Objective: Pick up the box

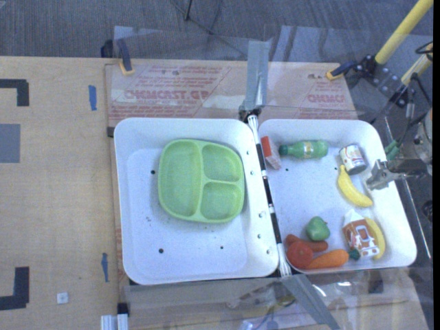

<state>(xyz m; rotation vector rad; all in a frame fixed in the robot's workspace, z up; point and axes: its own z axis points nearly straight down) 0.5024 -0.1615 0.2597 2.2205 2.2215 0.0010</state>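
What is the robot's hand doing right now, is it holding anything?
Hand: over the right bin's right edge, beside the banana; open or closed cannot be told.

Bright even light, soft shadows, slight blur.

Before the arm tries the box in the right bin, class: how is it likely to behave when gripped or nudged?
The box looks like a small printed carton, so probably light and somewhat crushable. Lying flat, it should slide rather than roll. It sits near the bin's wall beside a banana, so a push may jam it.
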